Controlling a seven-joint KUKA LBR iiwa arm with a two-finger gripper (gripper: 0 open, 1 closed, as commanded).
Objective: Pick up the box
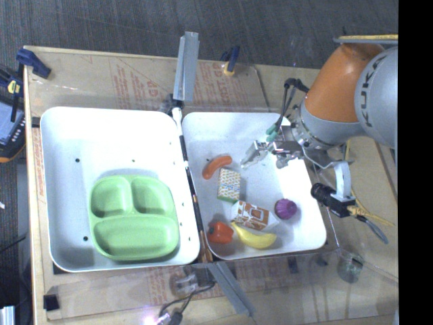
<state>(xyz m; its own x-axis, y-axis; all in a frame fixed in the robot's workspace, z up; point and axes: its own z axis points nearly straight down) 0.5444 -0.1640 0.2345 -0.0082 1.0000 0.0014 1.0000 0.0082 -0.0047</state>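
Camera view
Left bin (61,147): shallow and white, holding a green divided tray (134,217) with three compartments, set toward its near right corner.
Right bin (203,134): shallow and white, touching the left bin along a shared edge; it holds all the small items.
Right bin contents: an orange-red sausage (216,166) near the middle left; a box (229,185) just below it; a second carton (252,215) with brown and white print nearer the front; a purple ball (286,208) to that carton's right; a banana (255,237) along the front wall; a red pepper (219,232) touching the banana's left end.
Box position: middle of the right bin, lying flat on the floor, apart from the gripper.
Box axis: long side runs roughly from back to front, tilted slightly.
Gripper (254,156): hovers over the back half of the right bin, up and right of the box, its fingers spread, nothing between them.
Arm (352,93): grey with an orange band, reaching in from the right.
Surface: a plywood bench (101,73) with blue clamps (32,61) at its back edge.
Room: dark carpet (101,12) beyond the bench.
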